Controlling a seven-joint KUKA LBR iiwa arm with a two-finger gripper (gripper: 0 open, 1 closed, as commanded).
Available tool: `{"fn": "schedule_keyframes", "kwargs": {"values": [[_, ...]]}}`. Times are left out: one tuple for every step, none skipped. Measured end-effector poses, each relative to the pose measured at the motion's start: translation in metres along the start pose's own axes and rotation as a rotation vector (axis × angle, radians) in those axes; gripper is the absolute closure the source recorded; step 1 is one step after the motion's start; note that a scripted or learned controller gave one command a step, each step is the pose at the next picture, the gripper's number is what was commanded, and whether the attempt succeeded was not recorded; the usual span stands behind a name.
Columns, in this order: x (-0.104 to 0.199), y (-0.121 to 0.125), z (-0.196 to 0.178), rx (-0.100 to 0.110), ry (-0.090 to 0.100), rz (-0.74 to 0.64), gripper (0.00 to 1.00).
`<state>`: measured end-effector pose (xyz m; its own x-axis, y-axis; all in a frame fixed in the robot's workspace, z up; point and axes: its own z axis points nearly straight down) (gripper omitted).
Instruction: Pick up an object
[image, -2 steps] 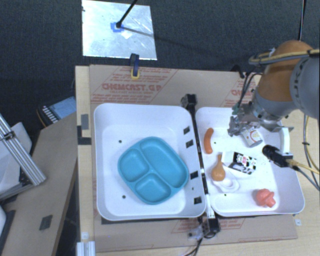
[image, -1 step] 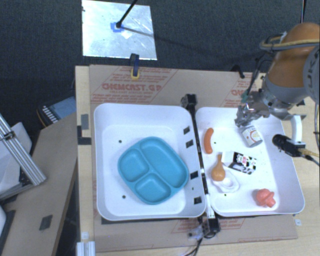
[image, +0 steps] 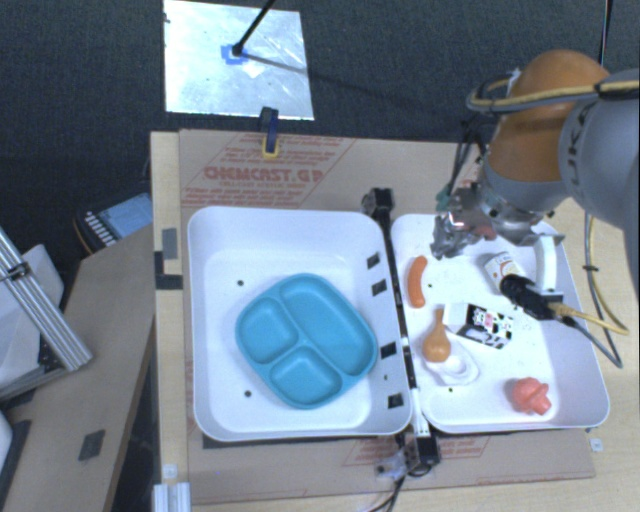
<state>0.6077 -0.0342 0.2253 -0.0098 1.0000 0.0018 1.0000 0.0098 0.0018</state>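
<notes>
Nearest us, beyond the red toy (image: 528, 396), we are hovering our gripper (image: 447, 240), empty though its spread is unclear, and should be centering over the orange sausage (image: 416, 281).

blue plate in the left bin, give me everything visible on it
The blue plate is a light blue divided tray, plastic by its look, rounded-rectangular with three compartments: one long section along the upper right, two smaller ones to the left and bottom. It lies flat, right side up, turned diagonally, roughly central on the floor of the left bin. Nothing sits in it, and nothing else touches it.
</notes>
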Motion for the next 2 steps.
{"fn": "schedule_keyframes", "kwargs": {"values": [[0.064,0.0,-0.004,0.001,0.0,-0.001,1.0],[0.114,0.003,-0.012,0.0,0.0,0.0,1.0]]}}
